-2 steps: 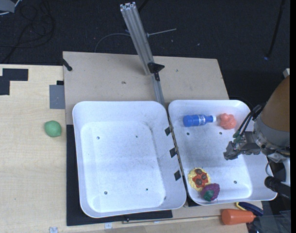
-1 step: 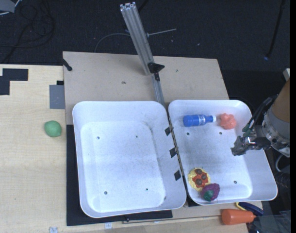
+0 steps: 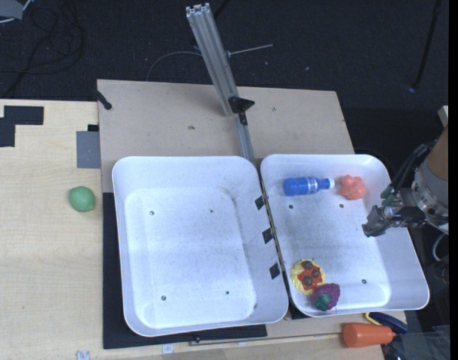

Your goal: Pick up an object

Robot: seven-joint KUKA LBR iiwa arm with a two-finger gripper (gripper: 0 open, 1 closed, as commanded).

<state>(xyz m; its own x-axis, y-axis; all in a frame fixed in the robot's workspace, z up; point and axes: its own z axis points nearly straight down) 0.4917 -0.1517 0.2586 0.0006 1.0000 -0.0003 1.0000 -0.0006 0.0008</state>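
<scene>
The right bin (image 3: 364, 298) holds a blue bottle (image 3: 307, 185) lying on its side at the back, and an orange-pink lump (image 3: 353, 187) just right of it. A yellow toy with red spots (image 3: 307, 274) and a purple-and-green object (image 3: 326, 297) lie near the bin's front edge. My gripper (image 3: 378, 223) hangs over the right rim of this bin, right of the bin's middle and in front of the orange-pink lump. Nothing shows between its dark fingers, and I cannot tell how they stand.
The left bin (image 3: 139, 178) sits beside the right one, joined by black clips. A green ball (image 3: 82, 199) rests on the bench left of the bins. An orange tool (image 3: 366, 334) lies in front of the right bin. A metal rail (image 3: 218, 58) slants behind the bins.
</scene>
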